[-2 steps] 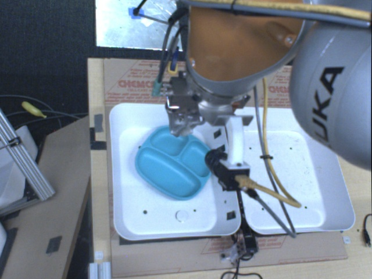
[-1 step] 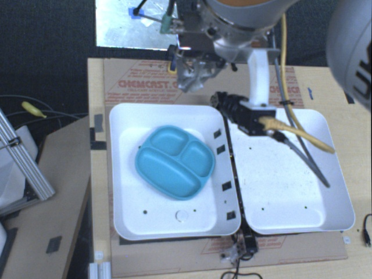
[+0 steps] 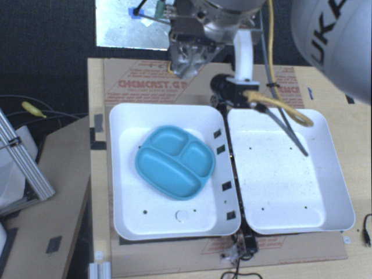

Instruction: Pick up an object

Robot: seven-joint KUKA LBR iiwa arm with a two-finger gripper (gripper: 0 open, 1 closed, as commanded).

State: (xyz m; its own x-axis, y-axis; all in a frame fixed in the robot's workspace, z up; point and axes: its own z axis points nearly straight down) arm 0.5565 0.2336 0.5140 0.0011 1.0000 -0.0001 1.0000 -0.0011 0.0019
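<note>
Camera view: I am looking down at a slant on the bench [image 3: 99,92] with both white bins side by side.
Left bin [image 3: 125,214]: it holds a blue divided plate [image 3: 174,161].
Plate: it lies flat near the middle of the left bin, slightly toward the far wall, its three compartments facing up. Nothing touches it from above.
Right bin [image 3: 325,202]: I see only its bare white floor with a few small dark marks.
Arm [image 3: 331,28]: the grey body comes in from the upper right and fills the top corner, with the orange band at the very top edge.
Gripper [image 3: 187,56]: it hangs high above the cardboard sheet [image 3: 145,83] beyond the far rim of the left bin, well apart from the plate.
Tool state: I cannot tell from here whether it is apart or together; the metal end is blurred and seen from above.
Cable [image 3: 279,106]: a yellow hose runs from the wrist across the far corner of the right bin.
</note>
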